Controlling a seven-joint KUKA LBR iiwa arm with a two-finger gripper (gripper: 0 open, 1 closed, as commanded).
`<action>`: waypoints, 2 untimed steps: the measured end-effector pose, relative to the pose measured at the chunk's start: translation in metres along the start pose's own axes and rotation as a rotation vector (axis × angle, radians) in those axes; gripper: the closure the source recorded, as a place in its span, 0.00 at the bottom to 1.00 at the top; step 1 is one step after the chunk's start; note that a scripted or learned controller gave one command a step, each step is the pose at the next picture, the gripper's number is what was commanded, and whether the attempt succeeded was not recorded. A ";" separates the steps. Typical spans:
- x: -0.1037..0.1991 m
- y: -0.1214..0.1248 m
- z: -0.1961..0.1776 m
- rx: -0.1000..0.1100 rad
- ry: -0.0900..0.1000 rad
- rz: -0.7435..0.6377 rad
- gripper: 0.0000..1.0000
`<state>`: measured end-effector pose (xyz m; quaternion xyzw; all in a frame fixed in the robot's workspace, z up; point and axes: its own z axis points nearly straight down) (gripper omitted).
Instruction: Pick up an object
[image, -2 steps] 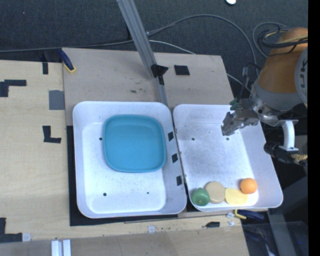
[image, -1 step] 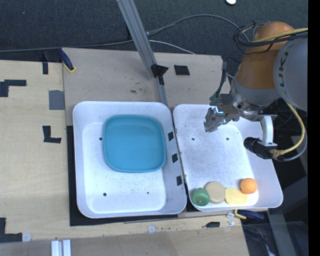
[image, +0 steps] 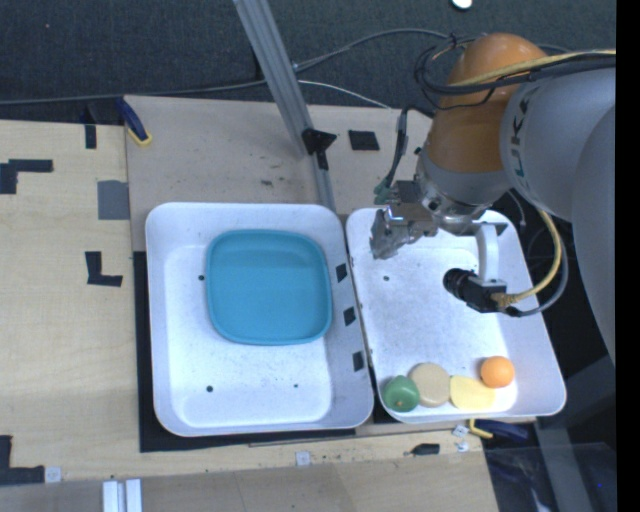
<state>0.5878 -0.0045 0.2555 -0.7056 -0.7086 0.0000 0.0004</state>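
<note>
My gripper (image: 385, 243) hangs over the far left corner of the right bin (image: 430, 300), its dark fingers pointing down, with nothing visible between them. Along that bin's near edge lie a green round object (image: 401, 392), a beige round piece (image: 432, 382), a pale yellow piece (image: 470, 392) and an orange ball (image: 496, 372). All of them sit well away from the gripper, toward the near side.
The left bin (image: 175, 330) holds a blue square plate (image: 268, 286). A slanted metal pole (image: 290, 95) rises behind the bins. A black cable fitting (image: 470, 287) hangs off the arm over the right bin. The grey arm crowds the right side.
</note>
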 end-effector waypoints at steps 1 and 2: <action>0.055 -0.009 0.011 0.001 0.000 0.001 1.00; 0.098 -0.005 0.011 0.000 0.000 0.001 1.00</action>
